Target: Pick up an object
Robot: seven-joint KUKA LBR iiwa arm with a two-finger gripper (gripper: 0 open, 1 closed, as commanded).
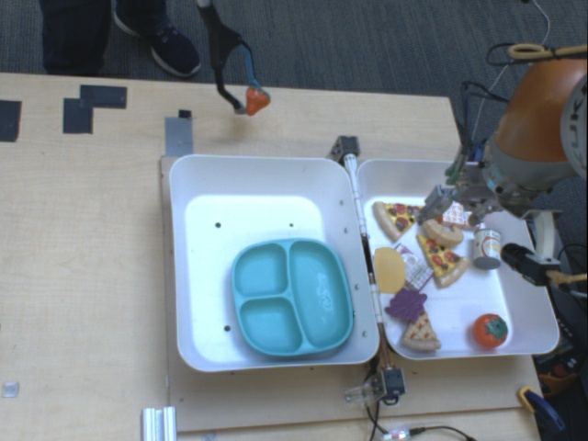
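The right bin [528, 338] holds several toy foods. These include a pizza slice [397, 217] at its far left, a second slice [446, 261], and a third slice [421, 333] near the front. There is also a yellow disc [389, 269], a purple piece [406, 303], a small can [487, 246] and a red tomato [490, 330]. My gripper [441, 202] hangs low over the far part of this bin, just above a tan bun-like piece [443, 233] and a red-and-white item [455, 215]. Whether it touches them is unclear.
The left bin [207, 200] holds a teal divided plate [292, 294]. Beyond the bins, a black hand-held grabber [220, 49] holds a small orange-red object [256, 100] over the bench. A person's shoes [175, 51] are on the carpet behind.
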